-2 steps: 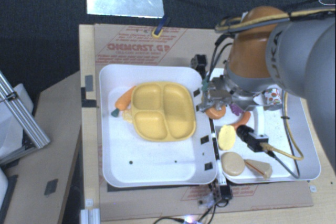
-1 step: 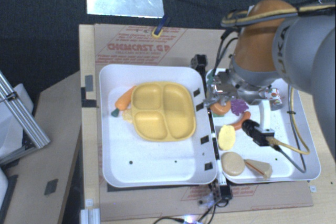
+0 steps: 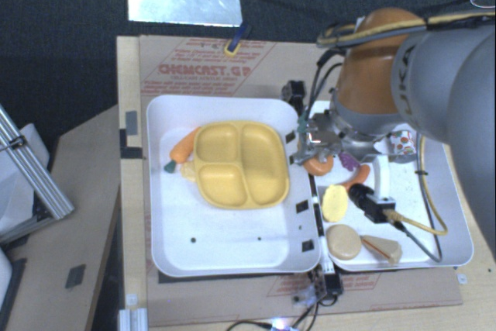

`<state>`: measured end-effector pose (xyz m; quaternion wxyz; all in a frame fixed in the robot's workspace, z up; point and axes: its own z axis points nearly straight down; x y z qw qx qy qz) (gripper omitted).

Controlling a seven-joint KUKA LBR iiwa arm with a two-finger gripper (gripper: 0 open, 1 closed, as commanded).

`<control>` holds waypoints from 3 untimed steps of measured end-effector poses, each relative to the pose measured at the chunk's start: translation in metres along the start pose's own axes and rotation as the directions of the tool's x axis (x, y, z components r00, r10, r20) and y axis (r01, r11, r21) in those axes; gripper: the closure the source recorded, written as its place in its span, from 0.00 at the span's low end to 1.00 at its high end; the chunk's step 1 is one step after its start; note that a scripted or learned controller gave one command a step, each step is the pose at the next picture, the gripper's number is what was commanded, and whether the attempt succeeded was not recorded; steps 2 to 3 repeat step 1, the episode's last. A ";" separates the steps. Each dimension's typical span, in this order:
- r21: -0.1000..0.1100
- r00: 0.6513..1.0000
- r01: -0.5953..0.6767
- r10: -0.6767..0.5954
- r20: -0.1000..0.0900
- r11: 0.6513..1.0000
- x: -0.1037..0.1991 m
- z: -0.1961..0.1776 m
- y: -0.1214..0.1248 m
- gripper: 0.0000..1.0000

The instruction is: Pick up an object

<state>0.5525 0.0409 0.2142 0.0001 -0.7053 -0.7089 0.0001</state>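
The arm reaches in over the right bin, its jaws low at that bin's left rim; their state is unclear. An orange sausage-shaped piece lies just beneath.

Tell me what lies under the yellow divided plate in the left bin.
A toy carrot pokes out from beneath the yellow divided plate at its left edge, orange body and green tip showing. Its other end is covered by the plate.

Arm cut off by right edge, covering much of right bin | gripper fingers hidden beneath wrist | carrot partly tucked under yellow tray | orange item half hidden under gripper
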 end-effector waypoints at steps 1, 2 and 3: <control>-0.003 1.000 0.000 0.000 0.000 1.000 -0.002 -0.021 0.004 1.00; -0.003 1.000 0.000 0.000 0.000 1.000 -0.002 -0.021 0.004 1.00; -0.003 1.000 0.000 0.000 0.000 1.000 -0.002 -0.021 0.004 1.00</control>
